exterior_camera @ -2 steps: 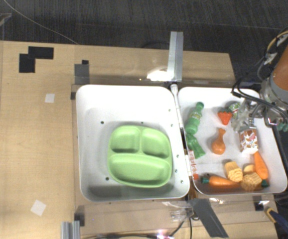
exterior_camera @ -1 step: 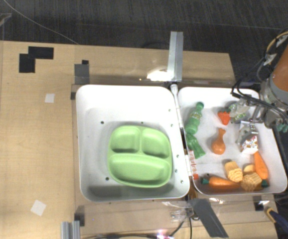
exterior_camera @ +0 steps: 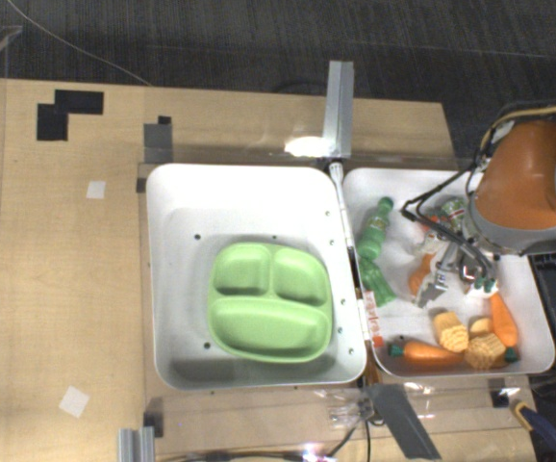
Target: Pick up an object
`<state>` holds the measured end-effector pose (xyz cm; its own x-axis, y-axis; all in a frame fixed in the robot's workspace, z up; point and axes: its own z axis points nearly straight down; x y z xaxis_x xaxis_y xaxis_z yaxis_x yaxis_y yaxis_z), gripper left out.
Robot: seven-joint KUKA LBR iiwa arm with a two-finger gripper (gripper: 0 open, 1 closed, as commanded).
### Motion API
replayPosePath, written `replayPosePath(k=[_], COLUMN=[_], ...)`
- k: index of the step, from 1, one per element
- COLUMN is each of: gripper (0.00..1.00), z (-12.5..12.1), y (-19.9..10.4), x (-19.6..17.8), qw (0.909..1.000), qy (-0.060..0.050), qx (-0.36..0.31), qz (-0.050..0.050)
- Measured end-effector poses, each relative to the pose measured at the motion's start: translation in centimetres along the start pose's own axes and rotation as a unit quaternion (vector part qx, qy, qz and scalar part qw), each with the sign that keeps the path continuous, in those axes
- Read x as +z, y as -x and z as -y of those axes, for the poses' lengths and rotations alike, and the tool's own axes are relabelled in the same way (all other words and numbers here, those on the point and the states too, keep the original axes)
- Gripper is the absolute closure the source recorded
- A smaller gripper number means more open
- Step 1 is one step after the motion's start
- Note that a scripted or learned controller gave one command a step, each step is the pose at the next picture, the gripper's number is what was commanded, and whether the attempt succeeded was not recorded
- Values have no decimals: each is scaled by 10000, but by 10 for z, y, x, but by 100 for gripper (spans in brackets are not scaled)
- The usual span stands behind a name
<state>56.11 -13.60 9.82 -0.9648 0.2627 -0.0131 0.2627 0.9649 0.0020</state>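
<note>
Small orange piece [exterior_camera: 419, 277] in the right bin [exterior_camera: 543, 352], just beside the gripper [exterior_camera: 439, 290], whose grip state is unclear; green bottle [exterior_camera: 374, 248] left of it, carrots [exterior_camera: 430, 351] near the front; green divided plate [exterior_camera: 270, 301] in the left bin [exterior_camera: 177, 258]

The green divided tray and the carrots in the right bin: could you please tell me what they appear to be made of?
Green divided tray: likely moulded plastic, matte with soft sheen, rounded compartment edges. Carrots: probably plastic toy food, uniform orange, smooth. Both judged on look alone.
</note>
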Motion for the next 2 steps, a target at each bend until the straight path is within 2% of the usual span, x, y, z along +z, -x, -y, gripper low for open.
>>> replayPosePath(k=[1, 2], gripper=[0, 0], z=[-30, -38], y=[7, -35], x=[9, 7], qw=[10000, 9971], qy=[1, 7], qx=[85, 758], qz=[6, 22])
